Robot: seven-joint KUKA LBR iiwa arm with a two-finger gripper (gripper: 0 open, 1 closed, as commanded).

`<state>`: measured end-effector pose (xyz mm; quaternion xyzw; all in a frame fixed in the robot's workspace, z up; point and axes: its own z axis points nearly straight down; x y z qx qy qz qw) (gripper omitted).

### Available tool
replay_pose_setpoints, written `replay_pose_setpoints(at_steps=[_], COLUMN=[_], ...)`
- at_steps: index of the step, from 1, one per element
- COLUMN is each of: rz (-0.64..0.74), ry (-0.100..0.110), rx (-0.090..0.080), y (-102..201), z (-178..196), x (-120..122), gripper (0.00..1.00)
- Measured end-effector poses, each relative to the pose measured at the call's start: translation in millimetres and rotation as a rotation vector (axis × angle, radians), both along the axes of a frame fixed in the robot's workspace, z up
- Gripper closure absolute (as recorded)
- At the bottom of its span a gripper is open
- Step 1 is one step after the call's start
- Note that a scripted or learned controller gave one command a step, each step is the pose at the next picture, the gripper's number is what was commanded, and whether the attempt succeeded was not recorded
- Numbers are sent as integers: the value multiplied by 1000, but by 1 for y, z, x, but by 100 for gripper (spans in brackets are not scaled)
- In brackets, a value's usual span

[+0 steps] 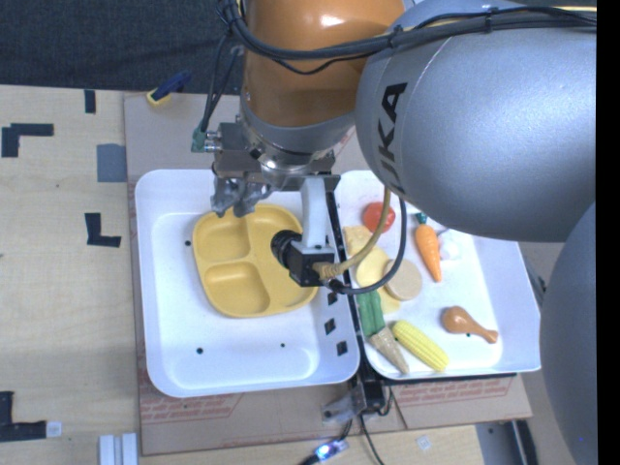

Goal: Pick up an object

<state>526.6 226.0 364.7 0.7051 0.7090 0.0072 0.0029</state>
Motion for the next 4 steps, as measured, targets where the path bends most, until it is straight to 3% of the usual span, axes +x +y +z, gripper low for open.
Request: replay_pose_setpoints(at_steps=[1,2,3,4], rz=[-2,-11,-13,8], ry=[20,3,28,7], rx=[-8,-5,-12,0], y=[8,-75,-144,-49], z=[-33,83,-43,55], x=[-23,-6,-2,-27], gripper=[100,100,100,100])
